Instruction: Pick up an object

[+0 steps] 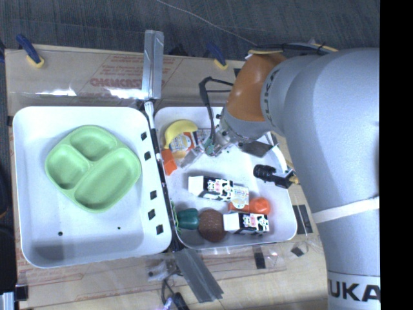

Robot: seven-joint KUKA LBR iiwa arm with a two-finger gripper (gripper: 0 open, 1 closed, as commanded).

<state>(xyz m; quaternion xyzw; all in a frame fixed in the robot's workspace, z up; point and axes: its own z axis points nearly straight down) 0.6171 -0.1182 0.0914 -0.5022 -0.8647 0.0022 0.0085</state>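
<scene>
Below, a round brown ball (211, 224) touches glossy cartons (245, 222).

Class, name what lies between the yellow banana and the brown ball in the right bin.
In the camera view, a white cow-print carton lies between the yellow banana and the brown ball.

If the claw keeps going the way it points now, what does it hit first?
Most likely the yellow banana toy with the small packet against it, just left of the claw in the right bin; depth is unclear from above.

green divided plate (93, 166) | in left white bin (26, 237) | blue clamps (30, 50) on bench edge
</scene>
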